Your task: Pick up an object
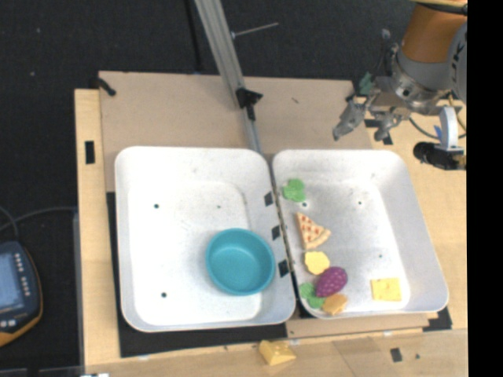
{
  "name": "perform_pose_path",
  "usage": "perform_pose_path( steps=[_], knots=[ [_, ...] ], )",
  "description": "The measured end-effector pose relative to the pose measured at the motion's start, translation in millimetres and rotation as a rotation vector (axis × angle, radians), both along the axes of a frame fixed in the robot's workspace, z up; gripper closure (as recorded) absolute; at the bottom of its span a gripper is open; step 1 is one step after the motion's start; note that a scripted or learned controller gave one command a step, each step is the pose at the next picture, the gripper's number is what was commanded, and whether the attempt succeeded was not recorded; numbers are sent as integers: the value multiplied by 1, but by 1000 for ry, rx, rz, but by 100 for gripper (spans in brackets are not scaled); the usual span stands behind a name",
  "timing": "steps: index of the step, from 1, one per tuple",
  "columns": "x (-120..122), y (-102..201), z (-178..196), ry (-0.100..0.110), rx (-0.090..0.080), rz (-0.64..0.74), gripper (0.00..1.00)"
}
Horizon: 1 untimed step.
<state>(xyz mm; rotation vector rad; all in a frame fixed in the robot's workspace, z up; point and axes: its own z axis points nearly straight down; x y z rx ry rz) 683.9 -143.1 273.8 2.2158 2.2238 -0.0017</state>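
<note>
**Claw raised beyond the right bin, nothing picked yet**

Going left to right. On the bench point(157, 112), two white bins set side by side with inner rims touching, probably so that a thing lifted from one can be dropped in the other.

Left bin point(149, 179): holds a teal bowl point(239, 261) alone, upright, in the near right part, close to the shared rim.

Right bin point(393, 210): holds the small toy pieces, nearly all crowded along its left wall, as though slid there down the shallow slope. From far to near: a green piece point(294, 189), a pizza slice point(312, 230), a yellow piece point(317, 262), a purple piece point(332, 277) touching an orange piece point(335, 304), with another green bit point(310, 294) just left of those. Well apart, near the near right corner, a yellow block point(385, 289). Any of these would do as the object to pick; the block looks easiest, lying clear of walls and neighbours.

Off the bins, on the bench's near edge: a yellow wedge point(276, 353).

Far right: arm point(431, 30) hanging over the far right corner, claw point(368, 120) past the bin's far rim, well apart from every piece. Fingers seemingly spread with nothing between them, though small and blurred. Judged stage: before any descent.
</note>
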Motion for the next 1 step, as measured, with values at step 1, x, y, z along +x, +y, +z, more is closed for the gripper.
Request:
perform_pose_path(
  steps=[1],
  knots=[
    [0, 0, 0, 0, -1, 0, 0]
  ],
)
